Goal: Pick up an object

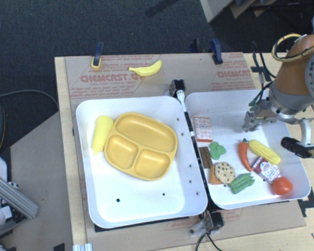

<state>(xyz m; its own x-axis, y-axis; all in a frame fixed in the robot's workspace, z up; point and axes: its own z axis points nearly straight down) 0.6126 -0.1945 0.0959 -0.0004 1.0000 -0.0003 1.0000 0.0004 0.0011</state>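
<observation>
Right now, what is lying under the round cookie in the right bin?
Under the cookie lies a flat brown bar, a bit like chocolate, sticking out toward the top left. An orange edge shows at its lower left. How far they extend beneath the cookie is covered.

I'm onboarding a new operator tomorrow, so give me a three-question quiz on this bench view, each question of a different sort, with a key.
1. True or false: the yellow divided plate lies in the left bin.
2. Multiple choice: where is the banana? A) in the right bin B) on the cardboard behind the bins C) on the divided plate.
3. Fill in: the round red toy at the right bin's near right corner is a ______.

Key
1. True.
2. B.
3. tomato.

The gripper hovers over the right bin's far part, apart from the toy food; whether its fingers are open cannot be made out.
</observation>
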